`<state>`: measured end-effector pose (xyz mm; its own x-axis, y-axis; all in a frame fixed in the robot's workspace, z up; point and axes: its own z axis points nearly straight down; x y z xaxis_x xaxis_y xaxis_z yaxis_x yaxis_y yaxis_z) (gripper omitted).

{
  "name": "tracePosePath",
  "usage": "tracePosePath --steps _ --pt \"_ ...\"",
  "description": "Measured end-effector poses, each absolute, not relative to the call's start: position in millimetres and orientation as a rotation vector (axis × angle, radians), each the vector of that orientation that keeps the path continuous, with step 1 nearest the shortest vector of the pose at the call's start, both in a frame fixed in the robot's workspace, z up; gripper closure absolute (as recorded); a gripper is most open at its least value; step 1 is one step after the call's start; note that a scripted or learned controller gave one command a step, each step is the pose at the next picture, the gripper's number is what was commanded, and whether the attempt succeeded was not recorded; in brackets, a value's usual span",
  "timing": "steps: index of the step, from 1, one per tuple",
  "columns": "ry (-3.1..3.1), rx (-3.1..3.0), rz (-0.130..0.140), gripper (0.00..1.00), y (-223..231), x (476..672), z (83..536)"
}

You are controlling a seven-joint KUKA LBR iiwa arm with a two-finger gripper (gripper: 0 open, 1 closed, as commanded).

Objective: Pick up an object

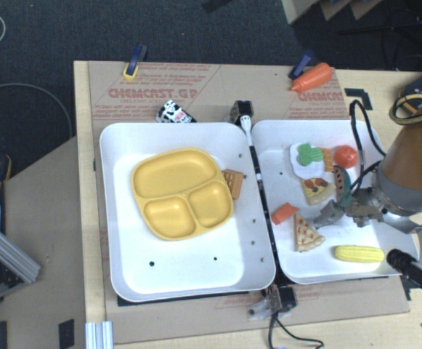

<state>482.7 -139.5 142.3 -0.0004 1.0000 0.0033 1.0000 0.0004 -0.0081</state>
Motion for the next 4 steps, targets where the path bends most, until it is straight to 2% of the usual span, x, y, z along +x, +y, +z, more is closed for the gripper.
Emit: tracePosePath --steps 1,2,3,4 --pt "-2.220 -2.223 -0.005 0.00 -139 484.4 92" --pt "-2.227 -2.223 -0.014 1.00 -137 486.7 106" --pt "-2.226 -2.225 -0.003 1.00 -148 491.4 160" --pt "-2.227 -2.226 -0.004 1.00 -157 489.5 217"
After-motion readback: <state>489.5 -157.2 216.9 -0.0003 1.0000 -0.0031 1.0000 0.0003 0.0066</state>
